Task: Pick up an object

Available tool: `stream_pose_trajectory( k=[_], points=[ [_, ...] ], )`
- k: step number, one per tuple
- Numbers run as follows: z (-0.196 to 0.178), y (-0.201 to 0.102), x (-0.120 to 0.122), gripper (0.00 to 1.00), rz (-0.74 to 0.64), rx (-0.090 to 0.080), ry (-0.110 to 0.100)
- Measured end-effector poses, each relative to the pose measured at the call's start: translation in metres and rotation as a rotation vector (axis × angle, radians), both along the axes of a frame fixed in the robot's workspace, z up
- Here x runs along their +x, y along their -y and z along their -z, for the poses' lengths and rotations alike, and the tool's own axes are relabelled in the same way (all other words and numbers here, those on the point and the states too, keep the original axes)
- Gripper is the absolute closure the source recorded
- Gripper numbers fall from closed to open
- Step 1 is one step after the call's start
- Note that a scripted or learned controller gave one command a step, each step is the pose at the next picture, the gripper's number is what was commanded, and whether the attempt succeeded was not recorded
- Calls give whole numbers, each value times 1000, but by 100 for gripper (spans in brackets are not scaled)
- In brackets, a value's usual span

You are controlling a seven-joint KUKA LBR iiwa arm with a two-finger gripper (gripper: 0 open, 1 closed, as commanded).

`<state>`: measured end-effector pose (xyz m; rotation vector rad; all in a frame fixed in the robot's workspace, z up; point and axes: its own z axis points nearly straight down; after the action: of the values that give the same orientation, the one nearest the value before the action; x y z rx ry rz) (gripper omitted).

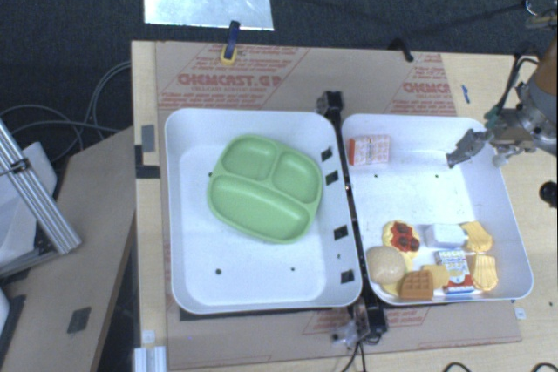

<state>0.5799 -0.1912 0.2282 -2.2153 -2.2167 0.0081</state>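
Your gripper (478, 145) hangs empty, fingers spread. The toy food pile (433, 258) sits below them, crowded into the right bin (410, 179) corner; drop there and you'll likely jam between pieces or strike the wall.

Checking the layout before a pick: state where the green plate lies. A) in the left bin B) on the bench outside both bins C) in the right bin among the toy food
A: the green plate lies flat in the left bin; the toy food is in the right bin.
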Motion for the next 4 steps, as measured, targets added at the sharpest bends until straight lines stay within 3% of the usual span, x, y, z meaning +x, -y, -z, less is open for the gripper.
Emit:
stream_pose_trajectory(
  k=[1,3,4],
  points=[
    [-6,0,3,0,-3,-2,10],
    [109,-3,5,0,-1,-2,8],
    [146,-4,6,0,-1,-1,8]
  ],
)
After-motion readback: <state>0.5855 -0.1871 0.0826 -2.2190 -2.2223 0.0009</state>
